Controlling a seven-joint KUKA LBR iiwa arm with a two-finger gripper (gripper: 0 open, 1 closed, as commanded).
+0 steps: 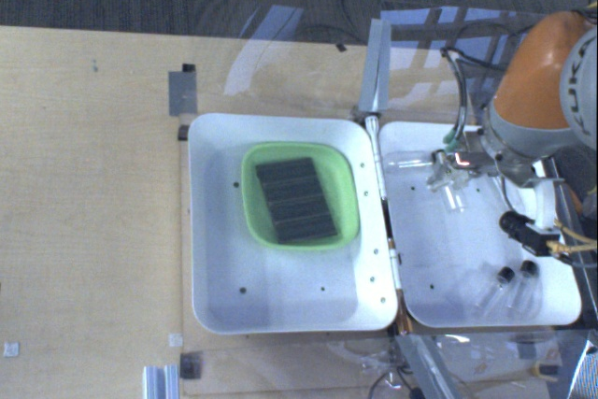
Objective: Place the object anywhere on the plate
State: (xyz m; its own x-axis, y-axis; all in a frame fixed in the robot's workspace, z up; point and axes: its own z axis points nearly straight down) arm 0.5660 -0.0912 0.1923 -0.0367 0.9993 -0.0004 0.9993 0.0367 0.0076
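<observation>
A dark grey ribbed rectangular object (295,199) lies flat on the green square plate (253,201), roughly in its middle. The plate sits in the upper half of the left white bin (280,304). My gripper (448,186) hangs over the upper left part of the right bin (439,294), well to the right of the plate and apart from the object. Its pale, translucent fingers (437,178) stand open with nothing between them. The grey arm with its orange band (537,75) reaches in from the upper right.
Two small clear items with black caps (516,276) lie in the right bin's lower right corner. A black fitting with cables (523,234) hangs off the arm above that bin's right side. A ridge (381,201) divides the two bins. Bare wooden bench (84,201) stretches left.
</observation>
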